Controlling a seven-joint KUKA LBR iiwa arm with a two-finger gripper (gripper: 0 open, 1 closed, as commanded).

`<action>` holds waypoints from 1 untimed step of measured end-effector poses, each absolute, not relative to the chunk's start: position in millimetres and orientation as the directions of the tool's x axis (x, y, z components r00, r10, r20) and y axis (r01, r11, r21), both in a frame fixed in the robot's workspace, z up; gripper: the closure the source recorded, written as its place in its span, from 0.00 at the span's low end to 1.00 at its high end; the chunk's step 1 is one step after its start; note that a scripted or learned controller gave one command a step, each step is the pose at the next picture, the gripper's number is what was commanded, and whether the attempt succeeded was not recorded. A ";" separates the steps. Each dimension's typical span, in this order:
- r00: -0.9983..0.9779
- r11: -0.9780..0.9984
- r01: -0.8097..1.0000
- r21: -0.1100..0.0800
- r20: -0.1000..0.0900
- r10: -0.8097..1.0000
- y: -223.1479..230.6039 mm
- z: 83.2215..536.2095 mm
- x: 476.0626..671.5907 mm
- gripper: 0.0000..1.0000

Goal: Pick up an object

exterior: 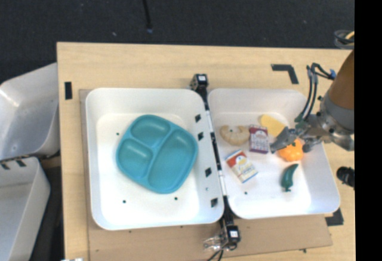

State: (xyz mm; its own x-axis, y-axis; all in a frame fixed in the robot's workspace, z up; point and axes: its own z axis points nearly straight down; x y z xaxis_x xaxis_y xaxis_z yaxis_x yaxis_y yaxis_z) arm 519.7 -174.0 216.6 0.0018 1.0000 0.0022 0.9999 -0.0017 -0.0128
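My gripper (293, 143) hangs low over the right side of the right bin (316, 194), open. Its dark fingers stand to either side of the top of an orange round object (291, 153), which lies on the bin floor. Left of it are a maroon box (258, 139), a tan bread-like piece (233, 134) and a yellow wedge (273, 123). A green pepper-like object (289, 177) lies just below the gripper. A small white and red carton (242, 167) sits toward the bin's left.
The left bin (101, 194) holds a teal divided plate (157, 153). A divider with black clips (210, 152) runs between the bins. Cables (311, 89) hang along the arm at the right edge. Bare bin floor lies along the right bin's front.
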 end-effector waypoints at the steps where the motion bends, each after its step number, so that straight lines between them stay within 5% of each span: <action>1: -0.002 0.002 1.000 0.001 -0.001 1.000 -173.6 223.6 522.7 0.00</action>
State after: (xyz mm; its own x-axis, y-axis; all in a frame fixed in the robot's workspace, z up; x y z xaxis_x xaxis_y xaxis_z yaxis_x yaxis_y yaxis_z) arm 522.7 -173.6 223.6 -0.0018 1.0000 -0.0009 1.0000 0.0018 0.0011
